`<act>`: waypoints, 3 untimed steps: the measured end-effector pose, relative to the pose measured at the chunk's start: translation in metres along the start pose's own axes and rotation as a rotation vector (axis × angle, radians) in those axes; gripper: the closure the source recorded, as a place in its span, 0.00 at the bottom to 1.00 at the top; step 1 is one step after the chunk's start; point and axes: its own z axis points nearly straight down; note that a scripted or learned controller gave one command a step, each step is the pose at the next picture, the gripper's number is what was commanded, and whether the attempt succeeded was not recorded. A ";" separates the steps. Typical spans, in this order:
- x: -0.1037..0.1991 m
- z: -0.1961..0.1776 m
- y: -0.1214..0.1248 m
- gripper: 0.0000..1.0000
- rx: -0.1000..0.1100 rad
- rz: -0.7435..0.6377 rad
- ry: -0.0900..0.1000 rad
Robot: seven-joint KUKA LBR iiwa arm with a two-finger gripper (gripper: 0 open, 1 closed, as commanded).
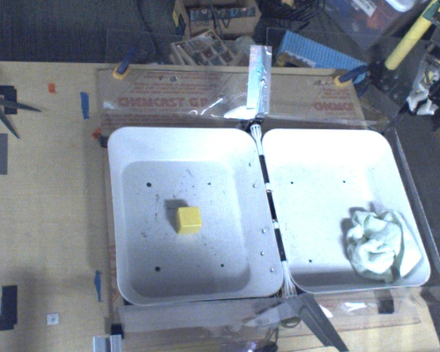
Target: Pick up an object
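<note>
On the floor of the left bin (132, 152) lay a yellow block (189, 219), a crumpled cloth (374, 243) in the right; nothing grasped yet, reaching down came next.

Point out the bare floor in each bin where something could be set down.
Left bin: bare all around the yellow block near its centre. Right bin: bare across the far and left parts; crowded only at the near right corner, where the crumpled cloth lies.

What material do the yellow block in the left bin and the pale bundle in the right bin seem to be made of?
Yellow block: probably foam or matte plastic, given its flat faces, crisp edges and lack of shine. Pale bundle: likely soft cloth, crumpled, with folds and greenish-white shading.
</note>
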 end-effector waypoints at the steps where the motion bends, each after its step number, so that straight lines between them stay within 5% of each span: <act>1: -0.064 0.069 0.044 1.00 0.004 0.120 -0.001; 2: -0.015 0.067 0.008 1.00 0.005 0.361 -0.002; 3: -0.044 0.062 0.077 1.00 0.001 0.702 0.000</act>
